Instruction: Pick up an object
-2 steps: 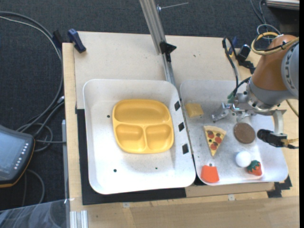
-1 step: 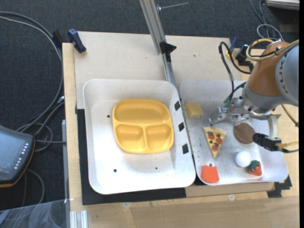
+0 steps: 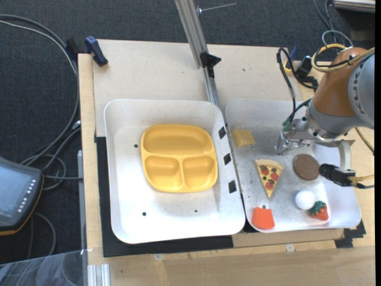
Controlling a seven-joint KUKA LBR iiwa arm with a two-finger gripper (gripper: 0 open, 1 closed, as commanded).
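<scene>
Floor [image 3: 36, 5]: dark grey carpet, on the far side and left. Tabletop [image 3: 149, 70]: pale speckled board with a light wooden edge, lit evenly. Metal post [image 3: 190, 19]: silver, slanting up from the tabletop's far middle. Blue clamp [image 3: 95, 49]: at the far left corner. Cables [image 3: 41, 37]: grey, looping over the carpet at left. Control tablet [image 3: 15, 192]: dark screen, at the left edge.

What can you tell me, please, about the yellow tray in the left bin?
The yellow tray is a rounded-square plate that looks like matte plastic, moulded into three compartments: one wide section along the far side and two smaller ones nearer the camera. It lies flat and upright on the floor of the left bin, roughly centred, slightly rotated. Nothing rests in it or touches it.
</scene>
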